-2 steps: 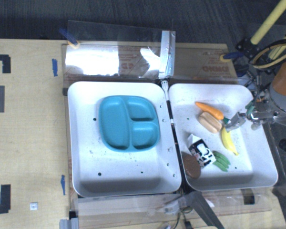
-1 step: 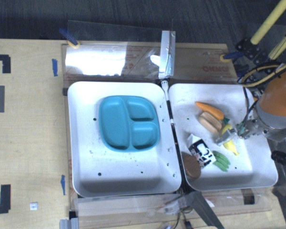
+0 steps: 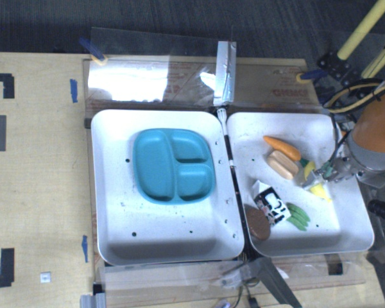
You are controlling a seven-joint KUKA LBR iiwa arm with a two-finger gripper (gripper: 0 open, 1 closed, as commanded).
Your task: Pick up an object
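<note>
We see two shallow white bins side by side on the bench. The left bin [image 3: 109, 191] holds a blue divided plate [image 3: 174, 165], lying flat near its middle, with one long compartment on the left and two smaller ones on the right. The right bin [image 3: 346, 226] holds several small things: an orange carrot [image 3: 282, 147] near the top, a tan bread roll [image 3: 283, 166] just below and touching it, a black-and-white packet [image 3: 271, 205] lower down, a brown round piece [image 3: 257, 224] beside the packet at the bin's left wall, a green leafy toy [image 3: 299, 216] just right of the packet, and a yellow piece [image 3: 319, 191] near the gripper. The arm comes in from the right, its orange band [image 3: 376, 128] above the bin's right rim, and the gripper [image 3: 322, 172] reaches down and leftward to a spot just right of the roll. We cannot tell how its jaws stand, since they are small and blurred. The carrot's long axis runs from upper left to lower right, and the roll lies roughly parallel to it.
</note>
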